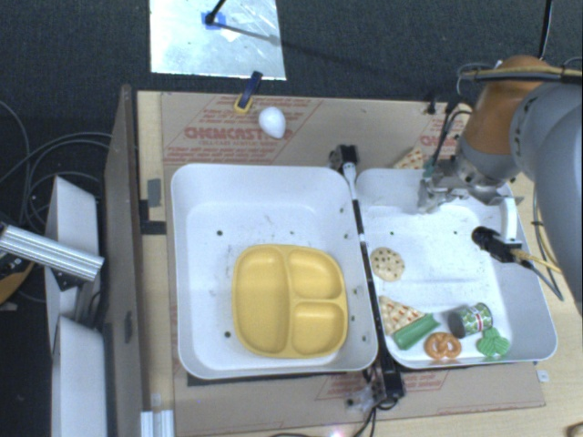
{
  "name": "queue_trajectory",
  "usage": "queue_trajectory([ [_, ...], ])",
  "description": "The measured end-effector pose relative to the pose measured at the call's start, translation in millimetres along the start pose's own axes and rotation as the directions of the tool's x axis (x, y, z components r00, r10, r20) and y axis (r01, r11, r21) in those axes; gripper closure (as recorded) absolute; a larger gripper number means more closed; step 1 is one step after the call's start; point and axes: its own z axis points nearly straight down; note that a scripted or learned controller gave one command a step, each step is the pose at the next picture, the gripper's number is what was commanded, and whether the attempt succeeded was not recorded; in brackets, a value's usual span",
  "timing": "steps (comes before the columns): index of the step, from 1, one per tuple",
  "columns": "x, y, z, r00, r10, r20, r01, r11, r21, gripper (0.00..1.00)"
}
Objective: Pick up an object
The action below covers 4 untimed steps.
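My gripper (434,195) hangs over the far edge of the right bin (528,299), near its back wall, with nothing seen in it. In that bin a round cookie (387,262) lies toward the left side. Along the near edge sit a cracker-like wedge (395,314), a green pickle (414,331), a pretzel (443,345), a small can (474,319) and a green leafy piece (493,343). All of them are well in front of the gripper.
The left bin (200,244) holds a yellow divided plate (290,299). Behind the bins on the cardboard lie a white ball (271,121), a blue and yellow clip (247,93) and a cracker-like piece (412,159). A foil sheet (217,24) lies farther back.
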Motion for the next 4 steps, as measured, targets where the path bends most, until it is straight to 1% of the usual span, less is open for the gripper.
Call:
queue_trajectory([
  [2,0,2,-22,1.000,-0.004,0.001,0.004,1.000,-0.007,1.00],
  [3,55,1,-39,1.000,-0.002,-0.002,0.002,1.000,0.004,1.00],
  [4,53,2,-49,1.000,-0.001,-0.003,0.001,1.000,0.000,1.00],
])
